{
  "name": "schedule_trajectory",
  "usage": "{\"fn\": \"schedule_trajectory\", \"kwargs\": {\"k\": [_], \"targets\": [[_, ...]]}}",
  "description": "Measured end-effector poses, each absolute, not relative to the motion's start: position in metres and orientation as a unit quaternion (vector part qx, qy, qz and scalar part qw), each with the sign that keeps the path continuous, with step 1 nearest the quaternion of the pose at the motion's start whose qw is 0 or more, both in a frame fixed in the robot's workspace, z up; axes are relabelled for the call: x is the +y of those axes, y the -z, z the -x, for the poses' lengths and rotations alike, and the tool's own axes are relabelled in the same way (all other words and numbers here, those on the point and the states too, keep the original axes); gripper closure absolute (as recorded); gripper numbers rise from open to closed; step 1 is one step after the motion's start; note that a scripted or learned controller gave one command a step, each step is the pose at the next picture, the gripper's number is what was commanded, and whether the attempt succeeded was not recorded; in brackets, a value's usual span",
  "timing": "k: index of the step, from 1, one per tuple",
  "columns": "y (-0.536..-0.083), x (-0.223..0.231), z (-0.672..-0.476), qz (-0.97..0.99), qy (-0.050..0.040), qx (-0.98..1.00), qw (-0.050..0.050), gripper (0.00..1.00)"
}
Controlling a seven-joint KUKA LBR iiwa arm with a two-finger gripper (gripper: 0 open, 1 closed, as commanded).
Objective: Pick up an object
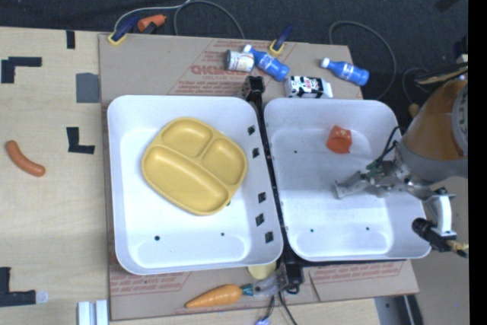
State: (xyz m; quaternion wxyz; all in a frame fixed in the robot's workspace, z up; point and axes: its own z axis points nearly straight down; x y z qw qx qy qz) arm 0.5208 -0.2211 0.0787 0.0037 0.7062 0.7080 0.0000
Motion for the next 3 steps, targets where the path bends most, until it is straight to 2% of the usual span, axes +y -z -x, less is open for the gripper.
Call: {"fn": "schedule_trajectory", "kwargs": {"k": [1,2,3], "targets": [[-0.087,-0.194,-0.578,-0.706,-0.0003,0.708,0.004,0.0],[-0.086,-0.148,-0.668,-0.704,-0.0025,0.71,0.004,0.0],[-0.097,-0.152,-0.665,-0.706,-0.0001,0.708,0.004,1.0]]}}
